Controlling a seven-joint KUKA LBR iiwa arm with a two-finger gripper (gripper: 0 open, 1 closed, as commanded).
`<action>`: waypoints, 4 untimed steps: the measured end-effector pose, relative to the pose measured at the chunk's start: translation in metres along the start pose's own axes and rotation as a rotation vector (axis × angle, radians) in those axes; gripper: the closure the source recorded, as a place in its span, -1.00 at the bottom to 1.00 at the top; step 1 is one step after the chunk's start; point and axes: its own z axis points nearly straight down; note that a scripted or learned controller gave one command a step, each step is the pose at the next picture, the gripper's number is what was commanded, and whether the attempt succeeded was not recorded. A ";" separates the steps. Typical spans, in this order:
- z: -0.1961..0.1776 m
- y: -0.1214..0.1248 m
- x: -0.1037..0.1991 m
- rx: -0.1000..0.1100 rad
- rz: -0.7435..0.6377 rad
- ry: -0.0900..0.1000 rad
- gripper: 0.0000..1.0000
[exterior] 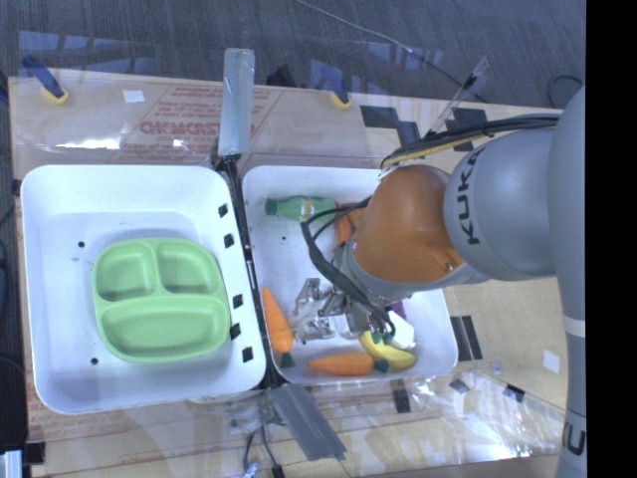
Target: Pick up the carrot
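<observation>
tray [159, 300] in left bin [40, 267] — carrots [277, 320], banana [386, 352] in right bin [438, 342]

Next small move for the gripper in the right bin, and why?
Probably shift the gripper slightly toward the orange carrot lying along the right white bin's left wall, then descend: the gripper sits just beside that carrot, with nothing visibly between its fingers.

floor [119, 8]: dark grey ribbed carpet, top of view | desk [299, 113]: pale wood under clear plastic sheet, glare patches | black tape marks [466, 337] at right | light: even, overhead
</observation>
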 end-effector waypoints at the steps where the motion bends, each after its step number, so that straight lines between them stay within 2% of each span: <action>1: 0.009 -0.081 0.002 0.002 0.049 -0.003 1.00; 2: 0.007 -0.079 -0.001 0.002 0.045 -0.009 -1.00; 3: -0.009 -0.017 0.009 -0.002 0.172 -0.001 -1.00; 4: 0.009 -0.006 0.017 0.004 0.621 -0.008 -1.00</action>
